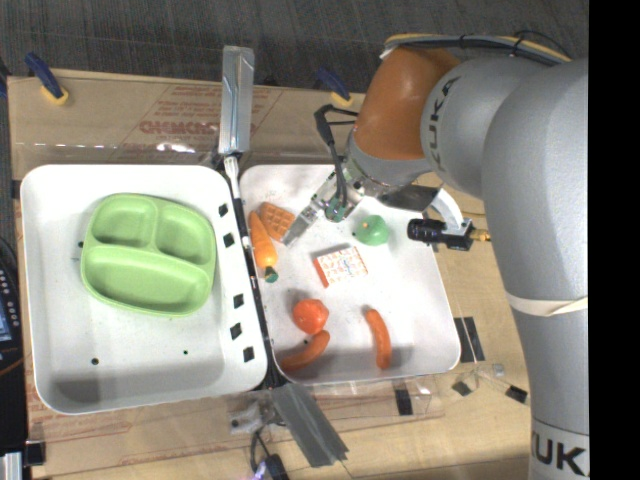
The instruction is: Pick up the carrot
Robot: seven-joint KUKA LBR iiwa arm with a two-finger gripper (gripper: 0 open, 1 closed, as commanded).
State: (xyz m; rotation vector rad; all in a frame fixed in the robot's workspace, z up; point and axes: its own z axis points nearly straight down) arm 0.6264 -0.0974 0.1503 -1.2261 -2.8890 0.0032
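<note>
Green plate (pixel 150 253) in left bin (pixel 40 298), far left of gripper; not involved. Carrot (pixel 262 243) lies just left of and slightly below gripper (pixel 300 224), along right bin's (pixel 440 298) left wall, green end toward viewer. Gripper tip hangs beside carrot, nothing visibly between fingers; cannot tell if spread or pressed together. Waffle piece (pixel 277 215) touches carrot's top end. Judgement: shift left, align across carrot's width, grip mid-body, avoid wall and waffle. Card (pixel 340 265), tomato (pixel 311 315), sausages (pixel 378 336) lie below; green toy (pixel 373 231) right.

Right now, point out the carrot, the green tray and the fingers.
carrot (pixel 262 243): camera view, mid-body
green tray (pixel 150 253): camera view, centre divider
fingers (pixel 297 227): camera view, on one fingertip
</note>
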